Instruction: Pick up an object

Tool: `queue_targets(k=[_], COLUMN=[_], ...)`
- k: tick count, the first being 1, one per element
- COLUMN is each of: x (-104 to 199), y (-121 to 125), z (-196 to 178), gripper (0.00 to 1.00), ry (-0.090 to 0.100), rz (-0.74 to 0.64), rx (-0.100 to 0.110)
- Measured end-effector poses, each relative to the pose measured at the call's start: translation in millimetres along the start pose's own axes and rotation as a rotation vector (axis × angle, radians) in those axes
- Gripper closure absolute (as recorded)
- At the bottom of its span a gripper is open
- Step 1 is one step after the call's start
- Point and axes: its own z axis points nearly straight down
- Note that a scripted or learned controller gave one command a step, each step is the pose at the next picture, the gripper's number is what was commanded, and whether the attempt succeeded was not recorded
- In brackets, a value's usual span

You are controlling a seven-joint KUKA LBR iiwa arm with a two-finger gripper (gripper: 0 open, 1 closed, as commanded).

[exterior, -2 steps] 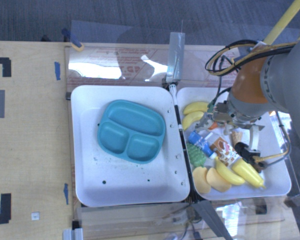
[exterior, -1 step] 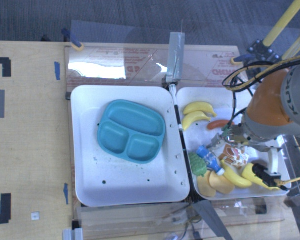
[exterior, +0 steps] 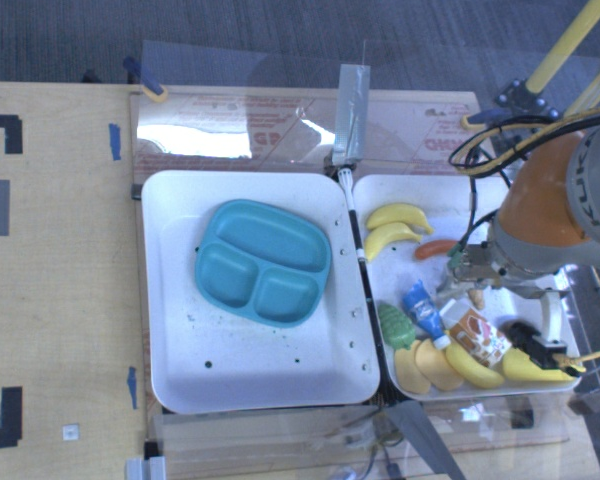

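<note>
Below you, two white bins sit side by side on the bench. Your left bin (exterior: 180, 368) holds a blue tray (exterior: 263, 261) with three compartments, lying slightly tilted near its centre. Your right bin (exterior: 448, 193) is crowded: two bananas (exterior: 395, 228) near the top left, an orange-red item (exterior: 438, 249) beside them, a blue bottle (exterior: 423, 311) with a white cap, a green item (exterior: 395, 326), a printed packet (exterior: 480, 336) whose writing is too small to read, and more yellow fruit (exterior: 510, 368) along the bottom edge. The arm (exterior: 545, 203) reaches in from your right, and its gripper (exterior: 468, 280) hangs low just above the packet and bottle. Whether it is spread or pressed together cannot be told. Red print on the clear panel (exterior: 280, 128) behind the bins is illegible.
</note>
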Motion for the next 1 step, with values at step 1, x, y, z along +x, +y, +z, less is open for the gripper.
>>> queue_targets(k=[1], x=[-1.9], y=[31.5], z=[-10.4], gripper=[1.0], ry=[0.002], rz=[0.386], rx=[0.012])
